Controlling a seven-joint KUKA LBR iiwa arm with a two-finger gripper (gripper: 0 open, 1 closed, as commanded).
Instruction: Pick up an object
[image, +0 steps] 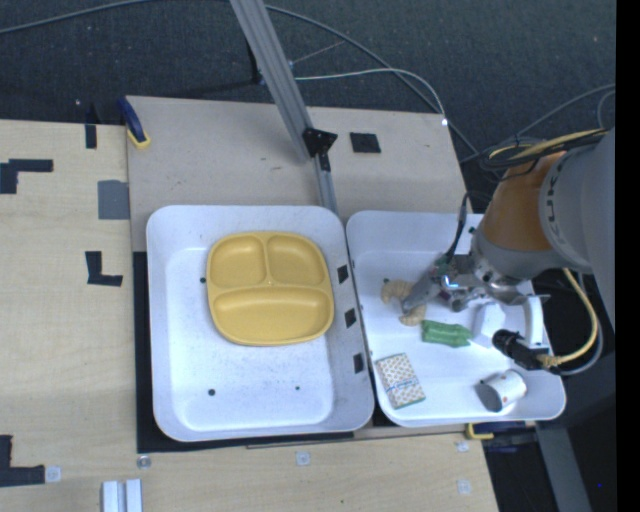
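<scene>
Two white bins (165, 300) sit on a pale tan bench (220, 150). The left bin holds a yellow sectioned plate (270, 288). The right bin (400, 240) holds a green packet (446, 334), a tan lump (397, 292), a checked red-and-white packet (401, 379) and a grey-and-white cup (500, 390). The arm (560, 210) is grey with an orange band.

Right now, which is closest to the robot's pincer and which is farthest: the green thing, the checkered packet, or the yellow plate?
From the pincer, in the right bin:
1. Green thing, just below it in the same bin.
2. Checkered packet, lower down, near that bin's front.
3. Yellow plate, across in the left bin.
</scene>
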